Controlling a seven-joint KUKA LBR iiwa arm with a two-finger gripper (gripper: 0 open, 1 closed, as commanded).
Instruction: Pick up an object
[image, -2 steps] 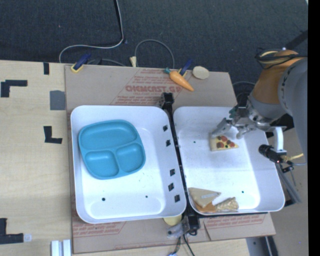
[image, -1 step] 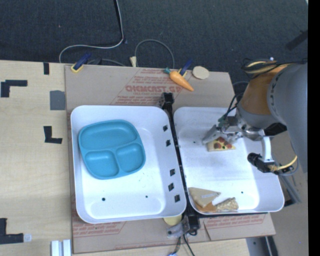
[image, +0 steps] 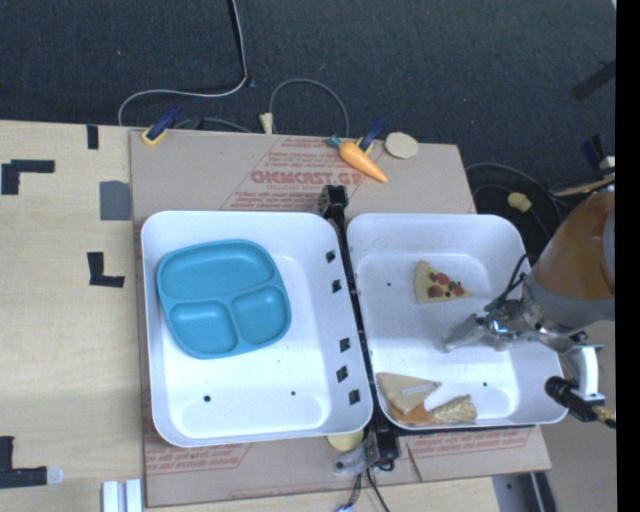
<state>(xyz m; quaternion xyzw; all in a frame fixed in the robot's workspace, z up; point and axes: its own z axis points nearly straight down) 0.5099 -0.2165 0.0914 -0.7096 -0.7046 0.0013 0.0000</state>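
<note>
While the right bin (image: 400, 235) frames the play, the gripper (image: 462, 338) hovers mid-bin, fingers narrow and holding nothing (as best I judge). Pizza slice (image: 438, 283) sits at eleven o'clock; come down squarely over it.

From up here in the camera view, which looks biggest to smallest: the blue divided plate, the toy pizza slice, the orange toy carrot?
1. Blue divided plastic plate, by far the largest.
2. Triangular toy pizza slice and orange toy carrot: they look alike in size, so I won't rank them.
</note>
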